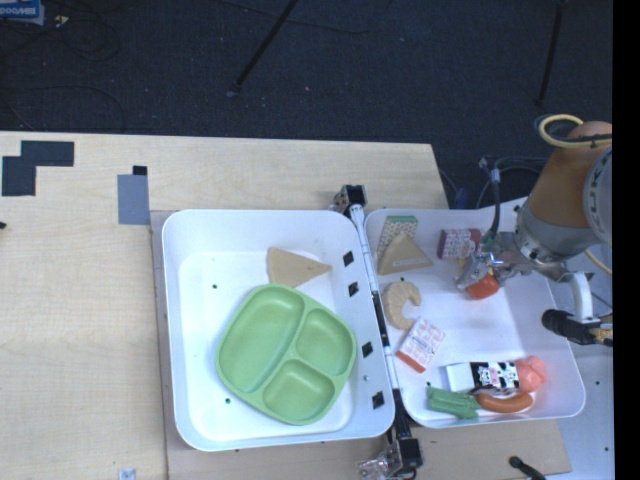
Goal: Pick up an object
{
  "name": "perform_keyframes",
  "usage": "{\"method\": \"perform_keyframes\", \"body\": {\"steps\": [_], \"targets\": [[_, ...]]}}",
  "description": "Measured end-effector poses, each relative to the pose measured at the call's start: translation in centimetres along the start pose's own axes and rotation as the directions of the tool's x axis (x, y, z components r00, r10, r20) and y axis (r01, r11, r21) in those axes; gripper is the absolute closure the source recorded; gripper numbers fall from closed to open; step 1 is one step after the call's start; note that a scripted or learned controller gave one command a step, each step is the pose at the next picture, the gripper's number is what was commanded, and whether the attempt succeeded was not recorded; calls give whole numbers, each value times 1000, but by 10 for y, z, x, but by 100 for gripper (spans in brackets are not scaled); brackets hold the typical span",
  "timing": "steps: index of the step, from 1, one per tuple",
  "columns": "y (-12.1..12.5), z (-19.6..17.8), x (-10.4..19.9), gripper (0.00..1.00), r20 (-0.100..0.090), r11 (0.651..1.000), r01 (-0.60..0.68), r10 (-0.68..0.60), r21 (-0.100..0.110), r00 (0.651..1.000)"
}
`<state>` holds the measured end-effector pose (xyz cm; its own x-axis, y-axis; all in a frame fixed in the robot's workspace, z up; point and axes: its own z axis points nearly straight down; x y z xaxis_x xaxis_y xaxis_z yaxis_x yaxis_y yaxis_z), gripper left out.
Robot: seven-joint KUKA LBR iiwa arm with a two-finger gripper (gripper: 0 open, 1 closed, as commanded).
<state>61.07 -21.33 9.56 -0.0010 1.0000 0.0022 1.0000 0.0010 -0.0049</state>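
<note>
Broadly, the counter [80,298] carries two shallow white bins side by side: the left bin [190,238] holds a green divided plate [287,353] and a tan wedge [295,265], while the right bin [560,393] holds a scatter of smaller things. The grey arm [565,193] reaches in from the right and hangs low over the upper part of the right bin, its end effector [480,273] right at a small red-orange piece [484,288], which looks like the thing being tried for. Whether the end effector is spread or pressed together I cannot tell, nor whether the piece sits between its tips or just beneath them. Nearby lie a small printed box [458,242], a tan triangular packet [404,251], a bitten cookie [402,302] and a red-and-white sachet [422,342]; toward the near rim sit a black-and-white carton [490,376], a sausage [505,401] and a green piece [452,402]. To do this step well, I judge the tips should straddle the red-orange piece squarely, settle almost to the bin floor, close firmly, then lift straight up, keeping clear of the printed box just beside it.
</note>
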Motion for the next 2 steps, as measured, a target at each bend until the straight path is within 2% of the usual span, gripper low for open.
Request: {"method": "perform_keyframes", "body": {"steps": [1, 2], "targets": [[-7, -57, 57, 100, 1, 1000, 0, 0, -1, 1000], [-30, -123, 120, 100, 1, 1000, 0, 0, 0, 1000]]}}
